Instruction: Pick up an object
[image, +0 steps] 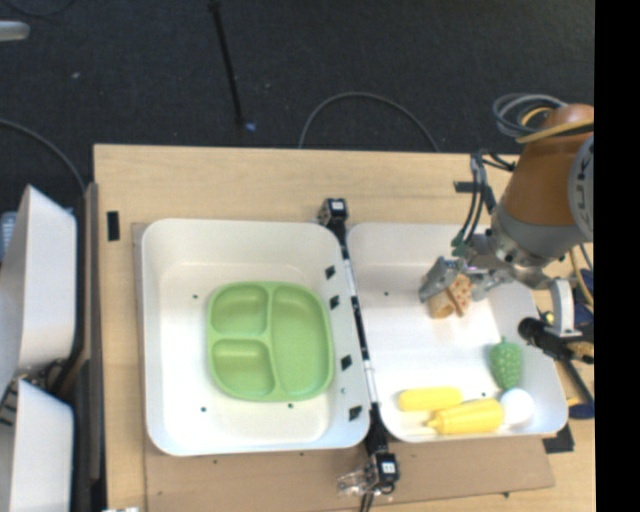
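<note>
In the right bin (400, 345), my gripper (449, 284) reaches down from the right, its grey fingers around a small tan, bread-like object (453, 297). The object shows between and just below the fingers, near the bin floor; whether it is lifted I cannot tell. A green bumpy object (507, 363) lies at the bin's right side. Along the front wall lie a yellow banana-like piece (428, 399), a yellow corn-like piece (468, 418) and a white round object (518, 406).
The left bin (170, 280) holds a green divided plate (270, 340). A black clip divider (350, 330) runs between the bins. Cables and a black fixture (555, 340) crowd the right bin's right edge. White boxes (40, 290) stand at the far left.
</note>
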